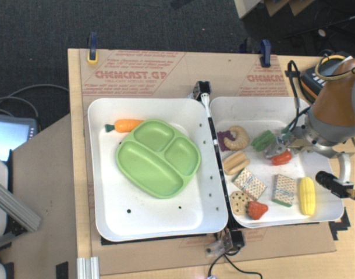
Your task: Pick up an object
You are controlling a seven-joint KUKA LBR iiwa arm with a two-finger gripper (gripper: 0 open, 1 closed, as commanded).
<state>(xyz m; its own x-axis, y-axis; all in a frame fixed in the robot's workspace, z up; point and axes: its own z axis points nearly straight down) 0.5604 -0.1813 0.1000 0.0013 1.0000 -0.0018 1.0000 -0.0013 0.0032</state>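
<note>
1. My end effector (280,146) hung low in the right bin (247,106); its opening I could not tell.
2. Red pepper (282,157) lay just beneath it, green piece (262,139) just left.

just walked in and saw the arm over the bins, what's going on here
A grey and orange robot arm reaches in from the right over the right bin, its gripper low among the toy food, near a red piece and a green piece. Nothing is visibly lifted yet. That bin also holds a yellow corn cob, crackers and a strawberry. The left bin holds a green divided plate with a carrot beside it.
</note>
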